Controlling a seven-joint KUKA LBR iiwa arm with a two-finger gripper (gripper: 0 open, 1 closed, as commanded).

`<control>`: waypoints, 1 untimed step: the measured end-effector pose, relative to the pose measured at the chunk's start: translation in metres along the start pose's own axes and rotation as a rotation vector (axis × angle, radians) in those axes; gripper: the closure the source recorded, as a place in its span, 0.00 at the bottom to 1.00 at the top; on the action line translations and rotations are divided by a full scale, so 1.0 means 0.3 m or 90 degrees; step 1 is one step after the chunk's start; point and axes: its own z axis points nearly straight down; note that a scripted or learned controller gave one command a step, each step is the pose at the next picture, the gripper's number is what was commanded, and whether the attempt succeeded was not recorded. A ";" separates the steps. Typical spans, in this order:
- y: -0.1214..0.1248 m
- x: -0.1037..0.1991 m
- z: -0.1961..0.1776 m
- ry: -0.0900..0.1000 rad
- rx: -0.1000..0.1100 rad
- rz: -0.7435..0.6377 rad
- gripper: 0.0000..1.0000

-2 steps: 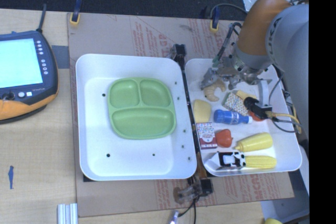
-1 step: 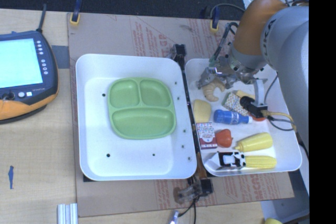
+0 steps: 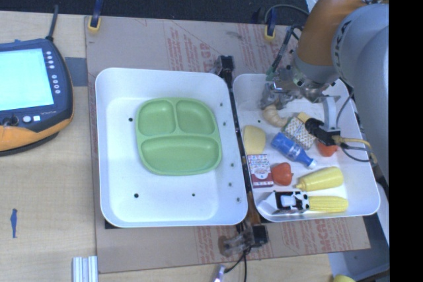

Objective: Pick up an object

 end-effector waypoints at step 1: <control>-0.143 0.214 -0.296 0.002 0.000 0.001 1.00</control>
